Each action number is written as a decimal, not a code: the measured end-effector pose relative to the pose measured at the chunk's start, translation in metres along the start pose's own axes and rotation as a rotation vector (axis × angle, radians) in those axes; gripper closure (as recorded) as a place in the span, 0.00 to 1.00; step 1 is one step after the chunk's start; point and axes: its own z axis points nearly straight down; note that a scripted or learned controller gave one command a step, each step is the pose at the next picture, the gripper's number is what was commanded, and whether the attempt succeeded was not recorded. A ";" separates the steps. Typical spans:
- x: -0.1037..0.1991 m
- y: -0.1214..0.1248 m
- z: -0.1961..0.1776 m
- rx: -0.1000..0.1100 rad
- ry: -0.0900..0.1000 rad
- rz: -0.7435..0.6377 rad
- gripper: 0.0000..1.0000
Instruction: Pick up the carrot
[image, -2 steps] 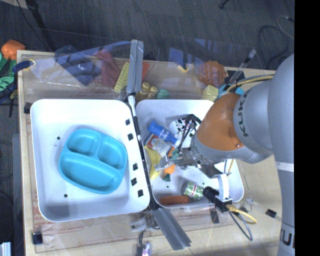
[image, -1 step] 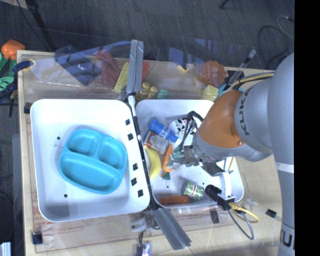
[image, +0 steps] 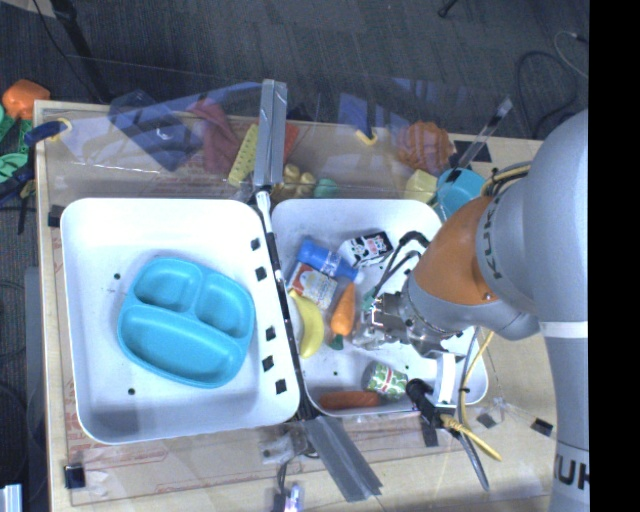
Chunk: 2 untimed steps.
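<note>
The carrot (image: 343, 310) is a short orange piece lying near the middle of the right bin (image: 430, 215), its tip pointing up toward a blue bottle (image: 318, 258). My gripper (image: 372, 322) is low in this bin, just right of the carrot and close to or touching it. The grey arm with its orange band (image: 455, 265) reaches in from the right and hides the bin floor beneath it.
A yellow banana (image: 310, 326) lies just left of the carrot. A green can (image: 385, 380) and a red sausage-like item (image: 350, 400) sit near the front wall. A black-and-white item (image: 368, 245) lies at the back. The left bin (image: 90, 330) holds a blue divided plate (image: 185, 320).
</note>
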 end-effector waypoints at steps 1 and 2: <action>-0.010 0.050 0.002 0.006 0.000 0.154 1.00; -0.010 0.050 0.002 0.005 0.000 0.155 0.00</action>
